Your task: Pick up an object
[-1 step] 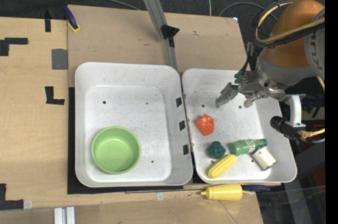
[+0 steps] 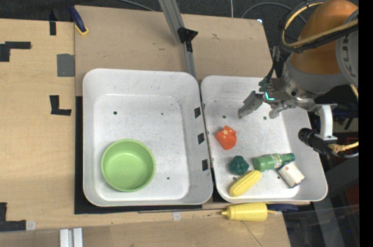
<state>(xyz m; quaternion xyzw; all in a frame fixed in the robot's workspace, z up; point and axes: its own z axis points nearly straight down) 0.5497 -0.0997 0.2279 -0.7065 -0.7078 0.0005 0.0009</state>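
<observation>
Gripper [image 2: 260, 106] spread wide, holding nothing, above right bin [image 2: 245, 85]. Red toy [image 2: 227, 137] nearby: likely light, rigid, smooth; pinch across its middle.

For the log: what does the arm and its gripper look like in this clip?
The arm is grey with a broad, rounded orange section above the wrist. Black cables loop over that orange part. The gripper is dark grey metal with two slim jaws, and a small teal light glows at its base. A white bracket and more black cabling sit below the wrist, toward the view's right.
</observation>
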